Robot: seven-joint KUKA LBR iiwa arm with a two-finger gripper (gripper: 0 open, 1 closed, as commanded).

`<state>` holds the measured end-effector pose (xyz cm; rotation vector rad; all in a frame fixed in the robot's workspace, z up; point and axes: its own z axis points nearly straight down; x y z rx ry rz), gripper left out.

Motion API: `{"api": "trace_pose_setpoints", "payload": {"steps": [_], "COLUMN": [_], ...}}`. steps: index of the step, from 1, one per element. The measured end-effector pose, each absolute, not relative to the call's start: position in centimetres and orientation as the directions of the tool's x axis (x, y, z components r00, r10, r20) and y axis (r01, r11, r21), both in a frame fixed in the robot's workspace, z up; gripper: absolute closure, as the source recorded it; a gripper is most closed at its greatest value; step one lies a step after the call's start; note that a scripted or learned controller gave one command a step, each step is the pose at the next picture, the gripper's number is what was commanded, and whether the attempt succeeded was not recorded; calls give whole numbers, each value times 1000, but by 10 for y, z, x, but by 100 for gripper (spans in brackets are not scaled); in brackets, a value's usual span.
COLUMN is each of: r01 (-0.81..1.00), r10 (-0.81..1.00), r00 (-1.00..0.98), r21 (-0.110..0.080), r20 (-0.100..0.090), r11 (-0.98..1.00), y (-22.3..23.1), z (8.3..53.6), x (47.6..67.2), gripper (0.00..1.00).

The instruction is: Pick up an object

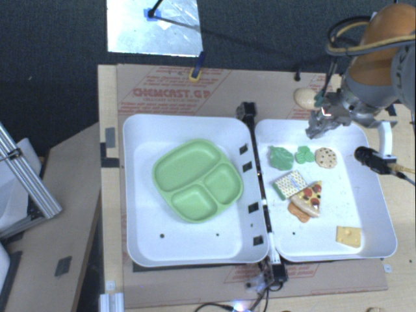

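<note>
Right bin (374, 236) holds the pickable items, and we count six, all loose on the white floor. A green leafy piece (281, 157) lies toward the bin's left side, with a smaller green piece (304, 154) just beside it and a round cookie (325, 157) with dark specks next in the row. Below them we see a checkered green-and-white square (289, 184) touching a pizza slice (307, 200). A yellow cheese-like block (349, 236) sits well apart from the rest, near the bin's lower right corner.

The gripper (317, 126) hangs over the bin's upper edge, above the cookie row and apart from every item. Nothing shows between its tips. We cannot tell from this angle whether it is spread or closed. The arm's orange band (390, 25) is at the upper right, with black cables looping beside it.

Left bin (140, 239) carries a green divided tray (197, 179) with three compartments, lying flat near its middle. A pale round object (304, 98) rests on the cardboard sheet (169, 93) just beyond the right bin's far edge. A black cylindrical fitting (372, 159) projects in over the bin's right rim.
</note>
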<state>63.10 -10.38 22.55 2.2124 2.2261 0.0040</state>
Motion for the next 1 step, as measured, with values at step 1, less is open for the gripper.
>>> {"api": "trace_pose_setpoints", "payload": {"steps": [1], "r01": [1000], "r10": [1000], "r00": [-9], "r21": [-1], "r20": [2], "r11": [9], "y": [-54], "z": [217], "x": [600], "gripper": [100]}}
